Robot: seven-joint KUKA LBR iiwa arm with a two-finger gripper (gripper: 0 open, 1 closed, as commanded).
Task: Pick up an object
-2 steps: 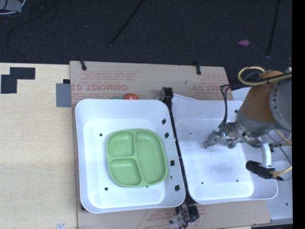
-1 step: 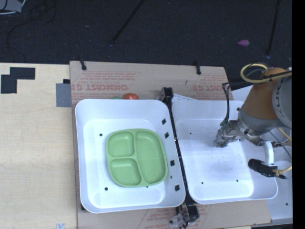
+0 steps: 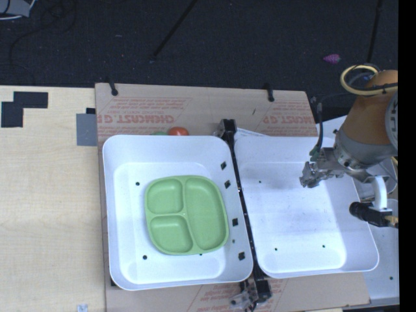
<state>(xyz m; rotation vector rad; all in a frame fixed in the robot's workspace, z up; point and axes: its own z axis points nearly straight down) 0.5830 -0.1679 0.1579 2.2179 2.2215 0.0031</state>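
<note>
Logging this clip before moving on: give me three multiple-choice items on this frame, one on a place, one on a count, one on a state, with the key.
1. Where does the green divided plate lie?
A. In the left bin
B. In the right bin
C. On the wooden bench top

2. How many compartments does the plate have?
A. Two
B. Three
C. Five

3. How does the plate sit?
A. Propped on edge against a bin wall
B. Flat, hollow side up
C. Upside down

Key:
1 A: the plate rests on the floor of the left bin, while the gripper is over the right bin.
2 B: two smaller sections lie on its left and one long section on its right.
3 B: the raised dividers and hollows face the camera, and its whole outline lies on the bin floor.
</note>
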